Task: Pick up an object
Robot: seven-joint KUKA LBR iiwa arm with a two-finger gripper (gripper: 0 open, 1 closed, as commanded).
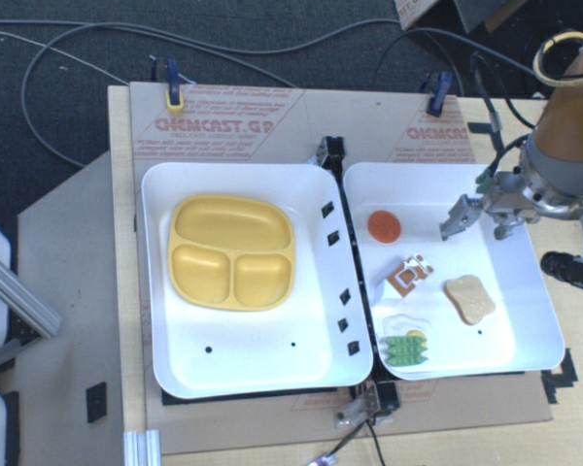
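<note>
The right bin (525, 260) holds several small items. An orange round piece (385, 226) lies near its back left, and an orange and white piece (409, 275) sits in the middle. A tan bread slice (469, 299) lies to the right, and a green piece (405, 349) rests by the front left corner under a white and yellow bit (409, 330). My gripper (480, 221) hangs over the back right part of this bin, above and behind the bread slice. It is open, with nothing between its fingers.
The left bin (165, 289) carries a yellow divided plate (232, 251). A black divider with clips (342, 260) runs between the bins. The grey arm with its orange band (568, 124) comes in from the right over the bin's far right rim.
</note>
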